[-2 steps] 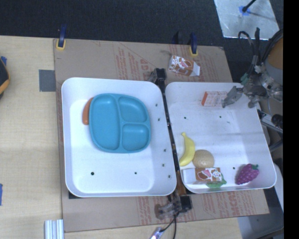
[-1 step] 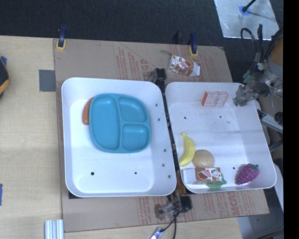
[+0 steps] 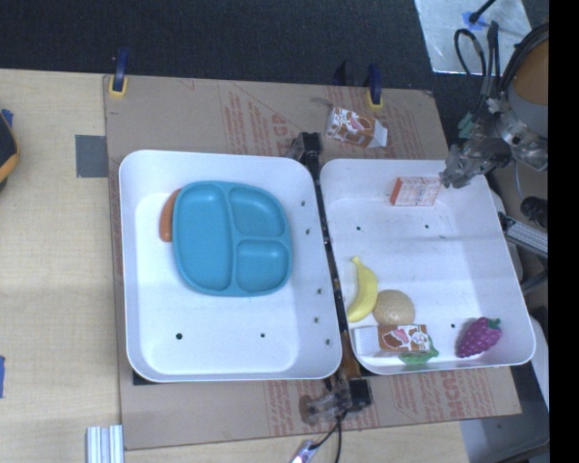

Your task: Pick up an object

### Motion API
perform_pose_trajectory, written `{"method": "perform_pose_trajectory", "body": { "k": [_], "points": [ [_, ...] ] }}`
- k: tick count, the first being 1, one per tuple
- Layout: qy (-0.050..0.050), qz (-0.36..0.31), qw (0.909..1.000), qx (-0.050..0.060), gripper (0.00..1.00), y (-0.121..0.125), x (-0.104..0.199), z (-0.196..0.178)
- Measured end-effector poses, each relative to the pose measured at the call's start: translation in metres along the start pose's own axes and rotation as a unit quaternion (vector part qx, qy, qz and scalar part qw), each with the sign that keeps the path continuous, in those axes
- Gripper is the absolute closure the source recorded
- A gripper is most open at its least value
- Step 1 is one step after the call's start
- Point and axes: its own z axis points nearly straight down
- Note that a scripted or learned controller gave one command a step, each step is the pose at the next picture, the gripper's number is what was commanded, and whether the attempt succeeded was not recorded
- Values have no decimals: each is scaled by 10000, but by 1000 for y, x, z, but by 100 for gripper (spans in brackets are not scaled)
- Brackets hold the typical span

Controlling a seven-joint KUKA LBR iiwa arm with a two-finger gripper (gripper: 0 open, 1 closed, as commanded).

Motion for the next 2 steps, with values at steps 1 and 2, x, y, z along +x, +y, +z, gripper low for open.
{"method": "perform_pose_trajectory", "body": {
  "k": [1, 2],
  "points": [
    [-1, -12, 10000, 14, 100, -17, 80, 2],
    [-10, 8, 10000, 5, 100, -10, 21, 17]
  ]
}}
